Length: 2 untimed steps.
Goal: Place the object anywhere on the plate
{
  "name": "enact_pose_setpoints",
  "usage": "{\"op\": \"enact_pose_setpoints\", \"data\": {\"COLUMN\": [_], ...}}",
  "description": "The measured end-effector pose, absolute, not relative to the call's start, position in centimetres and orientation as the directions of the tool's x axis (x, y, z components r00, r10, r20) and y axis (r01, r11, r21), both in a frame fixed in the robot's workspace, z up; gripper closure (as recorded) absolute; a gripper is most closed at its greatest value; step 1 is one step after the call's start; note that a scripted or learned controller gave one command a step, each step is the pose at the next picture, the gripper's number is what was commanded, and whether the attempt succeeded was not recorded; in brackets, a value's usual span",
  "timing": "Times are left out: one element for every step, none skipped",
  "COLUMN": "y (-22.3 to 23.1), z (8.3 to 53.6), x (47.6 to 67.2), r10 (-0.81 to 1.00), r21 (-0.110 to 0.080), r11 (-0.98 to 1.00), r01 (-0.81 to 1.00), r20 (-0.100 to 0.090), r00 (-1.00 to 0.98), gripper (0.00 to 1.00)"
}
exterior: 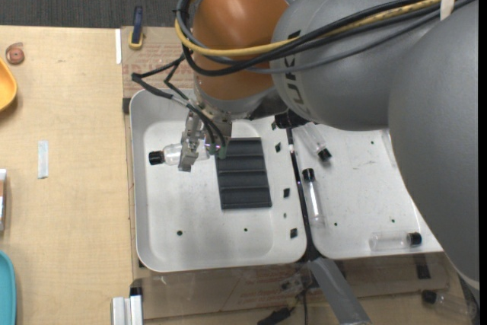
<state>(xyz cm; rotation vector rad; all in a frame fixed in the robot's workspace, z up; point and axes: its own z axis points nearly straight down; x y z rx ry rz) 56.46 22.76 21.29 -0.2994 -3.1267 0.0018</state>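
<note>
Partial dark lettering, seemingly "U" and part of "K", on the grey arm (pixel 358 57).

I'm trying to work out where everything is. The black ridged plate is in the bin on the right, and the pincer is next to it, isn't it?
Not quite. The camera view shows the black ridged plate lying in the left bin, not the right one. The pincer is indeed just beside it, at the plate's left edge.
</note>
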Motion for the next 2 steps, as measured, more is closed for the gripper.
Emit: {"op": "enact_pose_setpoints", "data": {"y": [22.8,22.7], "z": [29.2,23.7], "x": [58.6,63.8], "r10": [0.000,-0.151], "r21": [0.000,0.001], "r11": [1.000,0.989], "r01": [0.000,-0.151], "r20": [-0.003,-0.003], "r00": [-1.000,-0.989], "gripper": [1.00,1.00]}}
